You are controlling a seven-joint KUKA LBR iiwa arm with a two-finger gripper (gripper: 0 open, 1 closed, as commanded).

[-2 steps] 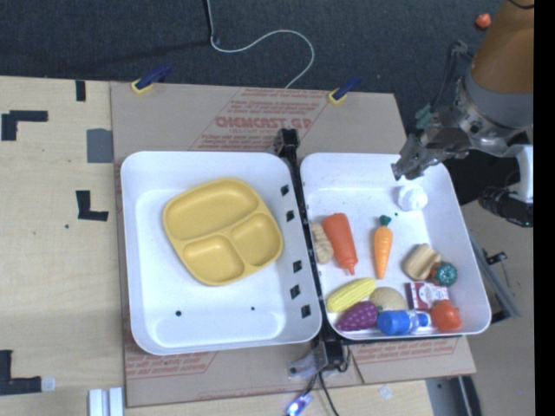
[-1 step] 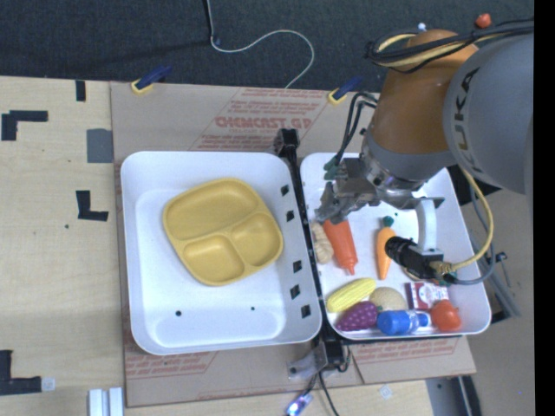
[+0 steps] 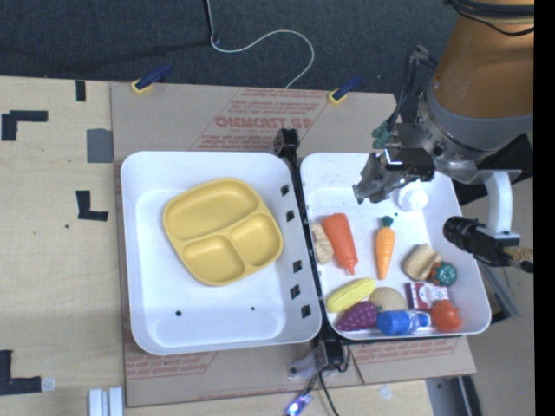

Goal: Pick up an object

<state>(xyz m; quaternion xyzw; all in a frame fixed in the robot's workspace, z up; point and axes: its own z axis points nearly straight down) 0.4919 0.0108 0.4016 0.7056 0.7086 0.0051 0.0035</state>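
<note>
My gripper (image 3: 375, 189) hangs over the back of the right bin (image 3: 347, 167), above and slightly right of a long red-orange toy (image 3: 342, 241). Nothing shows between its dark fingers. An orange carrot (image 3: 385, 245) lies in front of the gripper. A white round piece (image 3: 411, 199) sits just to its right. Further forward lie a yellow corn cob (image 3: 349, 294), purple grapes (image 3: 357, 317), a blue bottle (image 3: 401, 322), a red tomato (image 3: 447, 316), a bread roll (image 3: 421, 260) and a small beige piece (image 3: 322, 244).
The left bin (image 3: 147, 232) holds a yellow divided plate (image 3: 223, 230). A black divider with clips (image 3: 297, 232) runs between the two bins. A small red and white carton (image 3: 423, 295) and a teal round piece (image 3: 446, 275) sit at the right bin's right side.
</note>
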